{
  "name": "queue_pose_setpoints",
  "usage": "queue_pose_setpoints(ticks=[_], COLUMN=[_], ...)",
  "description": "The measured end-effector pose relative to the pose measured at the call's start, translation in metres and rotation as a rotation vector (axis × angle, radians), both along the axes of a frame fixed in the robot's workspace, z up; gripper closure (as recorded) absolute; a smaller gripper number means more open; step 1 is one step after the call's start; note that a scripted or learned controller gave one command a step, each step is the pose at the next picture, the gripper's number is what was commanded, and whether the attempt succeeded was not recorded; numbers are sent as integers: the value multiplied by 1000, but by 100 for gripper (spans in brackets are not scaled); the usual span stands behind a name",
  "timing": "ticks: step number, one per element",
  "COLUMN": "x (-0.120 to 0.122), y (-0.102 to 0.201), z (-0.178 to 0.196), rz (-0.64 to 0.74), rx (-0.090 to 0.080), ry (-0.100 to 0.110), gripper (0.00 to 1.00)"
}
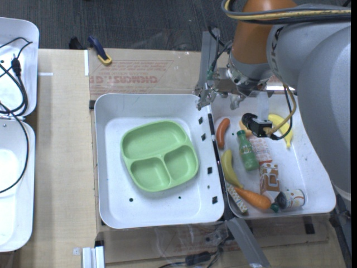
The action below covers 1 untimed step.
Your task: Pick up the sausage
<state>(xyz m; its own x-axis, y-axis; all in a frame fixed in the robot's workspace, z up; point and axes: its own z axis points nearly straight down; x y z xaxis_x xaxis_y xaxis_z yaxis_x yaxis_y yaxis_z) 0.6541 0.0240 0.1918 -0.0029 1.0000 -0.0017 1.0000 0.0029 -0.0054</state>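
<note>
The sausage (222, 133) is a reddish-brown link lying in the right bin (315, 161), near its far left corner and close to the wall between the bins. My gripper (219, 101) hangs just beyond the sausage, over the bin's far edge, a little above it. Its fingers stand apart, and nothing is between them. The gripper does not touch the sausage.
Near the sausage in the right bin lie a green bottle (246, 149), a yellow banana (227, 169), a carrot (254, 199), a printed packet (268, 175) and a second banana (281, 128). The left bin (109, 166) holds a green divided plate (160, 155).
</note>
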Motion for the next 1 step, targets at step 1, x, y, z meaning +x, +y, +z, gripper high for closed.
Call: queue_pose_setpoints(ticks=[1], x=[-38], y=[63], z=[-1], rz=[178], rx=[1], ry=[-2], gripper=[0])
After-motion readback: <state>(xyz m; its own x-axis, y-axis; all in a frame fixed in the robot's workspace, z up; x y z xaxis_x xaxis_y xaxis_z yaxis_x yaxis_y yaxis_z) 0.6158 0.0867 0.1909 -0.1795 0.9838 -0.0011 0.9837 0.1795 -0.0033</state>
